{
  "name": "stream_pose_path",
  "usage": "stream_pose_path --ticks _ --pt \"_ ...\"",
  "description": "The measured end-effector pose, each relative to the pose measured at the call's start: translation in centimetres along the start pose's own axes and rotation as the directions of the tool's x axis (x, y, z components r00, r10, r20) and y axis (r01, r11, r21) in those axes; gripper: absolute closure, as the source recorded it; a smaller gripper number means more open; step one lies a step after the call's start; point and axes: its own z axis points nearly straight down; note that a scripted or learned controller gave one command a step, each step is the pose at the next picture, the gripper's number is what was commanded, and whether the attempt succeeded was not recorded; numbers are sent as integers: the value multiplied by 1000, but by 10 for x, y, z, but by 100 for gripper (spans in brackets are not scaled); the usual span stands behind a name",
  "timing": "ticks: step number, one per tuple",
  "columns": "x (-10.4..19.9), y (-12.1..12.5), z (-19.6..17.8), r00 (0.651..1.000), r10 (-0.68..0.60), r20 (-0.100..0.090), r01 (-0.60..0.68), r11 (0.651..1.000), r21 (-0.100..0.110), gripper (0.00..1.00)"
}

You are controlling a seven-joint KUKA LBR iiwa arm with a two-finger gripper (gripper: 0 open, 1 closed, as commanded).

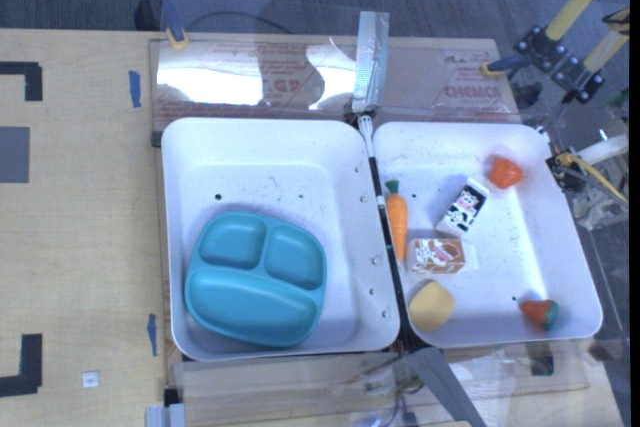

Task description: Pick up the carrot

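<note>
You're going for the carrot (397, 221) lying along the right bin (560, 245) left wall, so approach lengthwise; gripper state: can't tell.

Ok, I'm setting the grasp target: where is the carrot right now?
The carrot lies in the right bin, against its left wall by the divider between the bins, green top pointing away from the camera, just left of the small snack packet.

Carrot (397, 220): small orange toy with a green leafy top, lying flat in the right-hand bin (560, 215), hard against that bin's left wall. Its long axis runs parallel to the wall, green top toward the far edge, tapered tip toward the near edge.
</note>
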Motion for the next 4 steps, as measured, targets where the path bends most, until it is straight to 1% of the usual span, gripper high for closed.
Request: stream_pose_path --ticks 1,2,3,4 --pt "38 -13 40 1000 -7 4 7 1000 3 100" --pt "92 22 -8 1000 -7 -4 7 1000 -2 100" --pt "119 17 19 1000 -9 0 9 1000 0 100" --pt "105 -81 30 1000 -30 0 30 1000 3 100"
